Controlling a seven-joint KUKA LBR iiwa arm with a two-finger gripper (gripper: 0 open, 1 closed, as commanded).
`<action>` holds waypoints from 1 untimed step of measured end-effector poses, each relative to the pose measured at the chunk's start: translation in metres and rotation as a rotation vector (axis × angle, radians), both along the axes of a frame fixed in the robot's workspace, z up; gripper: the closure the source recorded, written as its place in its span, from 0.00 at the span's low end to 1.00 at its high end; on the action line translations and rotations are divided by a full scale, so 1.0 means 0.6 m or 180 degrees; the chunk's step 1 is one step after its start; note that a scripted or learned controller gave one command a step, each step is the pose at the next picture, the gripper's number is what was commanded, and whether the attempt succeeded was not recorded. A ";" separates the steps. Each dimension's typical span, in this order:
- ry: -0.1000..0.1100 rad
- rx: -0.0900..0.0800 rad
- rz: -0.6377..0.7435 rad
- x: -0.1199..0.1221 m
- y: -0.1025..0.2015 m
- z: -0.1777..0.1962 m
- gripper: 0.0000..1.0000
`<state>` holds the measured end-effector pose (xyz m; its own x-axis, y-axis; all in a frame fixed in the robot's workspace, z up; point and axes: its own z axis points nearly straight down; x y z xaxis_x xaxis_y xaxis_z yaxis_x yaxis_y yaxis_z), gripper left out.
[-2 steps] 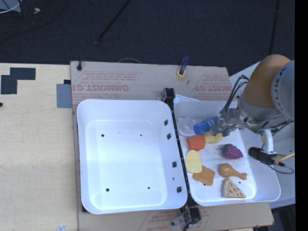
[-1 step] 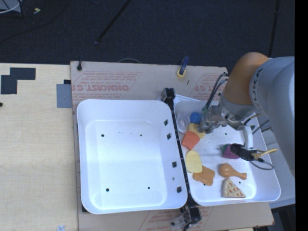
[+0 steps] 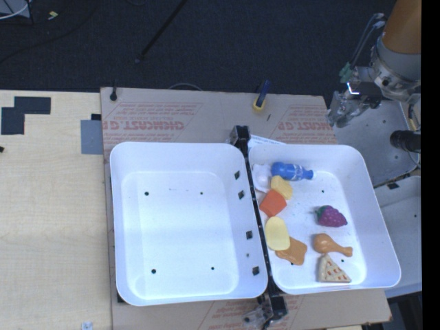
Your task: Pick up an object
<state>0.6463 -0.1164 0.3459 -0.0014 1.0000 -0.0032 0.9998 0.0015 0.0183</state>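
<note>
A: Fig. legend, pls. Where's the gripper (image 3: 342, 110) sitting?

B: It's hanging outside both bins, above the bench beyond the far right corner of the right bin (image 3: 375, 191). The arm (image 3: 399, 40) w/ its orange band is rising behind it toward the upper right.

A: Jaws?

B: Too small and dark to read. I can't tell how far open they're standing, and nothing is showing betw. them.

A: Objs. rel. to the jaws?

B: All are lying in the right bin, below and left of the jaws, none touching them. Nearest is the blue bottle (image 3: 291, 172), lying on its side. Just under it a yellow piece (image 3: 281, 187) is touching an orange-red block (image 3: 273, 203); a white item (image 3: 261, 179) is sitting left of them by the divider. Further off, a pale yellow piece (image 3: 277, 233) is overlapping an orange piece (image 3: 293, 251).

A: And straight below the jaws?

B: The purple grapes (image 3: 331, 216), then the toy drumstick (image 3: 331, 245), then the waffle-pattern wedge (image 3: 333, 271), furthest away, just beside the drumstick.

A: Left bin (image 3: 124, 205)?

B: Lying well apart from the jaws, far to their left, across the black clips (image 3: 249, 205) joining the bins.
</note>
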 end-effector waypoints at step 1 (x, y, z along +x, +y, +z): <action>0.0006 0.0007 0.0007 -0.004 0.071 0.330 1.00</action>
